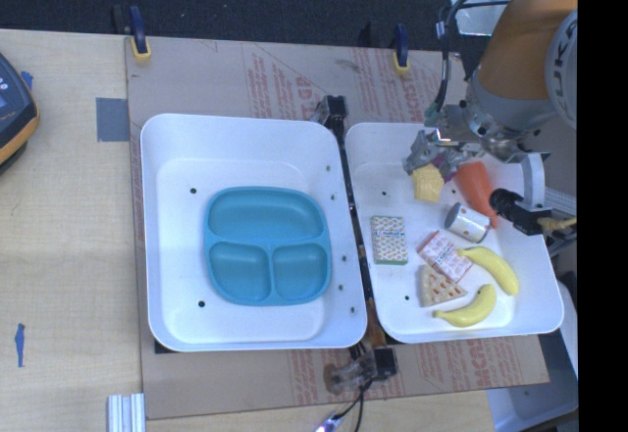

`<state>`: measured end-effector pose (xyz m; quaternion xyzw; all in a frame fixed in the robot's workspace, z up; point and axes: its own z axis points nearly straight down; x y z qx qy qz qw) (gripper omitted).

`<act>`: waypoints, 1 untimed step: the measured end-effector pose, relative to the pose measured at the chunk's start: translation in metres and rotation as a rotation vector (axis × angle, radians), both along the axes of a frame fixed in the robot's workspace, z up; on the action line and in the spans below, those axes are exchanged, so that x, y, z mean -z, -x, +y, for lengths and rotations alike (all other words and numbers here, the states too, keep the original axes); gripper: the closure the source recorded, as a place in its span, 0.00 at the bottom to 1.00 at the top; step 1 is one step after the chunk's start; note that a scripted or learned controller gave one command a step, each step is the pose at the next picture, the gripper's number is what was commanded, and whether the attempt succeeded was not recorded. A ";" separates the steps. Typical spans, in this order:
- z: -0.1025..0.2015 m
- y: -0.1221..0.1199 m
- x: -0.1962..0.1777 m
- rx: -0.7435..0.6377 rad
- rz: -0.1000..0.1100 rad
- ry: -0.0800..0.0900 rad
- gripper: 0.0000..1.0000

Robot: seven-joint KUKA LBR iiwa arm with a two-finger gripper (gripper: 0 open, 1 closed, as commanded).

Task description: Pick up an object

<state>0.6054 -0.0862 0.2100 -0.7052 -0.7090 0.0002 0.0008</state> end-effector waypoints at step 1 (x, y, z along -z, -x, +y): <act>0.043 0.022 -0.007 -0.001 0.004 0.001 1.00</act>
